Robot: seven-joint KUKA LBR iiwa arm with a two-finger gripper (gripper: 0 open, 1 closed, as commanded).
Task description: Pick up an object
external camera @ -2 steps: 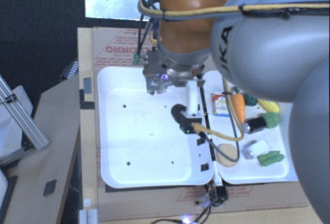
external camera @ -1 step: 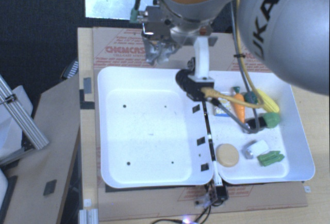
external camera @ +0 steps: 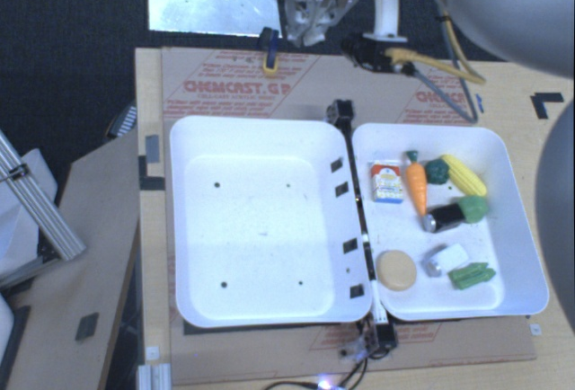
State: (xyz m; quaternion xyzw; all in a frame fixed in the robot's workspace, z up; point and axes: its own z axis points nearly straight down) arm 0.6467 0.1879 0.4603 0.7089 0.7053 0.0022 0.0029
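The gripper (external camera: 305, 24) hangs above the tabletop (external camera: 234, 83), beyond the bins; its state I cannot tell. The carrot (external camera: 417, 188), corn (external camera: 465, 174) and small box (external camera: 387, 182) lie in the right bin (external camera: 517, 199).

In the right bin (external camera: 517, 190) we see the objects gathered. A small red-and-white carton (external camera: 387, 181) lies flat near the left wall, with an orange carrot (external camera: 417, 188) just beside it. A yellow corn cob (external camera: 465, 174) rests tilted near the far side. A round tan biscuit (external camera: 396, 270) and a green pod (external camera: 472, 275) lie at the near side.
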